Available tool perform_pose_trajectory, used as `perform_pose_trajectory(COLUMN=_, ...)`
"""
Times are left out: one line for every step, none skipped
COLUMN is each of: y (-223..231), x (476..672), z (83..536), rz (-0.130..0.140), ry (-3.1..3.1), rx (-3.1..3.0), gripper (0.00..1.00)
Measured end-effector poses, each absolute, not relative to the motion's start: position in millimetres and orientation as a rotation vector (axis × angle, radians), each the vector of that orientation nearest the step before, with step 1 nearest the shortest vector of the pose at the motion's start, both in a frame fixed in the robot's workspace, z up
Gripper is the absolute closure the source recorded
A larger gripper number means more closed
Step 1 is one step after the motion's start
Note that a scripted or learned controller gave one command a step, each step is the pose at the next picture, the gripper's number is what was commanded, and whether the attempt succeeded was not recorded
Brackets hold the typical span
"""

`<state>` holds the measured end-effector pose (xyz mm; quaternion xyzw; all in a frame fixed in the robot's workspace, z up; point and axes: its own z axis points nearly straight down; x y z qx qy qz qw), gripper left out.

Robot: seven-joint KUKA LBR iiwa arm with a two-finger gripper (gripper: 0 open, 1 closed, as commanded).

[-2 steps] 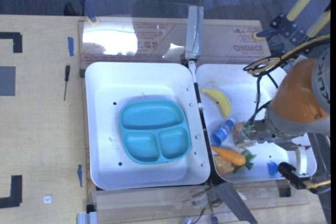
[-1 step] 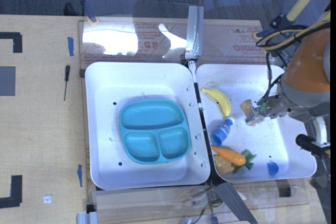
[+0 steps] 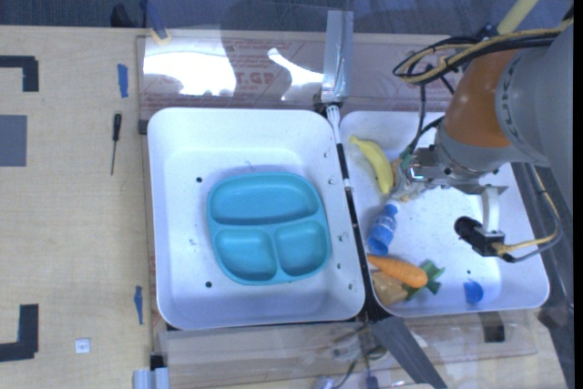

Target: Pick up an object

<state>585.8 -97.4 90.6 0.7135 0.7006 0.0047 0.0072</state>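
Bins sit side by side on the counter (image 3: 64, 223): the left bin (image 3: 168, 196) and the right bin (image 3: 521, 280), both white and shallow. A teal tray (image 3: 267, 225) with three compartments lies flat in the middle of the left bin.

Loose things all lie in the right bin. The banana (image 3: 375, 161) is at 11 o'clock, close to the wall the bins share, curving down from its upper end. The bottle (image 3: 383, 230) is blue and on its side at 9 o'clock, just below the banana's lower tip. The carrot (image 3: 398, 271) is at 7 o'clock with its green top (image 3: 430, 276) pointing to 3 o'clock. It rests partly over something tan that I cannot identify. A small blue cap (image 3: 473, 291) sits alone at 5 o'clock, well apart from the carrot.

The arm (image 3: 542, 105) comes in from 3 o'clock, its orange band (image 3: 478, 109) above the bin's upper half. Its working end is low at the 3 o'clock side of the banana, just beside the fruit's lower half — whether it touches is unclear. The jaws are hidden under the wrist, so I cannot tell if they are apart or together, and nothing is seen between them.

Out on the counter at 9 o'clock of the left bin lies a thin dark screwdriver (image 3: 116, 141), with a strip of blue tape (image 3: 122, 79) just above it.
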Motion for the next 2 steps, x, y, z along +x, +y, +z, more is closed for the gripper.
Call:
perform_pose_trajectory(y=-171, x=598.6, z=150, rz=0.003, ry=2.352, rx=2.07, gripper=1.0)
perform_pose_trajectory(y=-137, x=549.1, z=180, rz=0.002, ry=2.337, rx=2.098, gripper=1.0)
